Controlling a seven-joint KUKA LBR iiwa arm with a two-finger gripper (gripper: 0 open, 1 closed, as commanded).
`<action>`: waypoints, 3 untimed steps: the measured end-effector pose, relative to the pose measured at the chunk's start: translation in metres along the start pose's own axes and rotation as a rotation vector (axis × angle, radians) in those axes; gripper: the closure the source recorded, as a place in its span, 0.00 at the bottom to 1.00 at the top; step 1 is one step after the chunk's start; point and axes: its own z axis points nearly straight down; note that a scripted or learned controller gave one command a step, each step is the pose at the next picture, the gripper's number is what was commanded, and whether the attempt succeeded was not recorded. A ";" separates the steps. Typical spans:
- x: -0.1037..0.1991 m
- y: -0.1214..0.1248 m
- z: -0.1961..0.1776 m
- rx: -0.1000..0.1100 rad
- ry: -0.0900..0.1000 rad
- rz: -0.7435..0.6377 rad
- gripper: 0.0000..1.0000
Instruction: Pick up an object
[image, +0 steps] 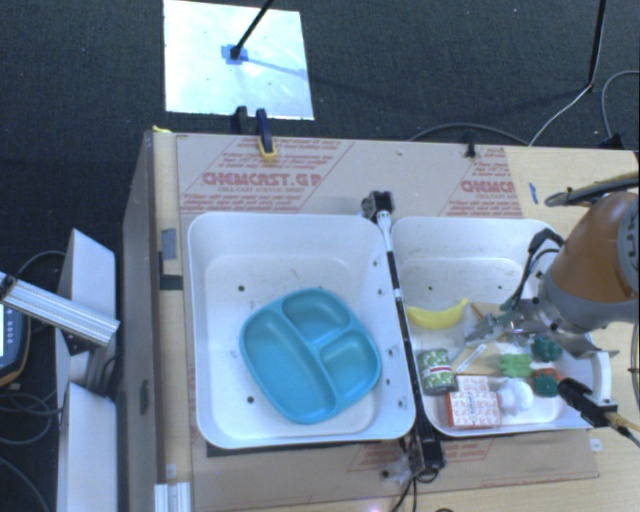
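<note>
1. Two shallow white bins sit side by side on the bench: the left bin (215, 260) and the right bin (470, 245).
2. The left bin holds a blue divided tray (310, 352), lying flat and turned at an angle, toward the bin's near right part.
3. The right bin holds a cluster of small things in its near half. A yellow banana (437, 314) lies near the bin's left wall, at about mid depth. Nearer than it, a small green-and-white can (435, 369) lies close to the divider between the bins. A red-and-white patterned box (472, 407) lies at the near edge, with a white rounded object (515, 397) just to its right. A green toy piece (515, 365) and a dark teal object (546, 349) lie further right, and another teal piece (545, 383) sits nearer.
4. The arm (600, 265) reaches in from the right, its orange band above the right bin's right side, the wrist angled down and leftward.
5. The gripper (487, 328) is low over the right bin; its fingers look spread, with nothing seen between them.
6. The banana lies just left of the gripper, slightly farther; the can lies near-left of it; the green toy piece lies just near-right.
</note>
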 end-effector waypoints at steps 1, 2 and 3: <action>0.018 0.102 0.004 0.005 -0.004 0.000 0.00; 0.073 0.050 0.004 0.005 -0.010 0.004 0.00; 0.011 0.065 0.005 0.007 -0.006 0.003 0.00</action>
